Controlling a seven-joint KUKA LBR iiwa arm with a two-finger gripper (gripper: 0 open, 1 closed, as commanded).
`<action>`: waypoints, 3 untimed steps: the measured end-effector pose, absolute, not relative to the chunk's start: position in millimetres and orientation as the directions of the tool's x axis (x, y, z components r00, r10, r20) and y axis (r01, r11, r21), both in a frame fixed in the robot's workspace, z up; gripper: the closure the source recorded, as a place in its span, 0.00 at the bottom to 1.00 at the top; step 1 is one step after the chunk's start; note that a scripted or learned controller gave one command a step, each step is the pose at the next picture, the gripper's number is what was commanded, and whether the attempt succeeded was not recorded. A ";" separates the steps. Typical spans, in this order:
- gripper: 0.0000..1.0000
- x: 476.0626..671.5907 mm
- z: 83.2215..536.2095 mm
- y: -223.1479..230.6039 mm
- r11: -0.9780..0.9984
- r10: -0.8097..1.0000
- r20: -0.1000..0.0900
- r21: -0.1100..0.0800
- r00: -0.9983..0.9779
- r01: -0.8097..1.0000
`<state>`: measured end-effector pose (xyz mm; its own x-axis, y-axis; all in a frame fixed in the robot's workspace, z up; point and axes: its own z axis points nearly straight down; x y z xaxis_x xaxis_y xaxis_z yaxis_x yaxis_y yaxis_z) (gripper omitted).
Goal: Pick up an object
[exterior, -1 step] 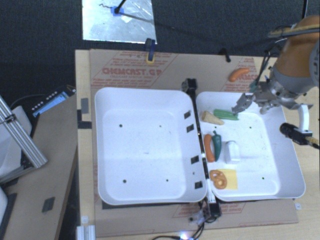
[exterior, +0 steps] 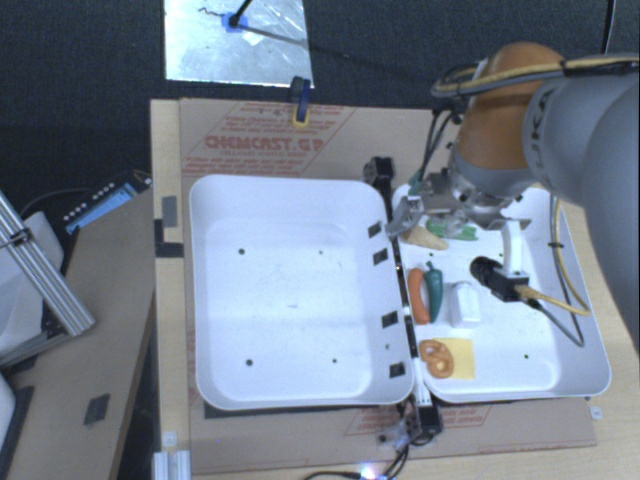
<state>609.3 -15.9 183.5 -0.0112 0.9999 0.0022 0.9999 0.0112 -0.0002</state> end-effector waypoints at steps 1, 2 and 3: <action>1.00 610.1 195.4 -21.2 0.005 1.000 0.001 0.003 -0.005 1.000; 1.00 627.8 253.3 68.2 0.008 1.000 0.002 0.006 -0.008 1.000; 1.00 614.2 373.0 36.7 0.000 1.000 0.000 0.014 0.000 1.000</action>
